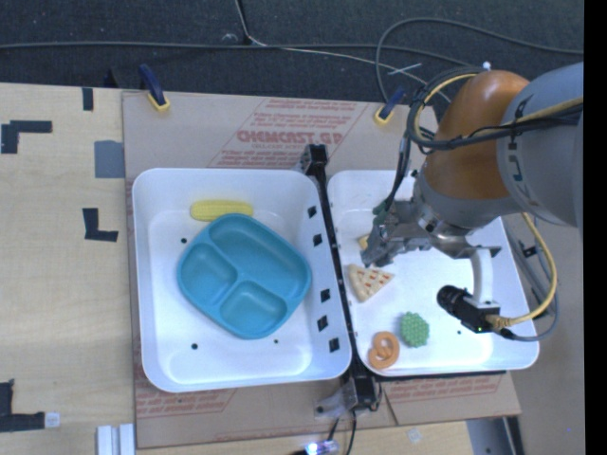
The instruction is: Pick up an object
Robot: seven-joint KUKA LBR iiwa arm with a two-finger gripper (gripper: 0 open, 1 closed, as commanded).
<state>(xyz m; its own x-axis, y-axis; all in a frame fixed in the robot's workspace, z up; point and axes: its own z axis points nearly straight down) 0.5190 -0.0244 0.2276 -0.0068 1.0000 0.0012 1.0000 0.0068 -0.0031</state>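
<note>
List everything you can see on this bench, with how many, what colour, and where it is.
bins: two, white, side by side on the bench
divided plate: one, blue, in the left bin
corn cob: one, yellow, left bin, just behind the plate
pizza slice: one, tan with red spots, right bin, near the divider
pretzel: one, orange, right bin, front edge
broccoli piece: one, green, right bin, beside the pretzel
clamps: two, blue and yellow, back edge of the board
arm: one, grey and orange, over the right bin
claw: one, dark, just above the pizza slice
</note>
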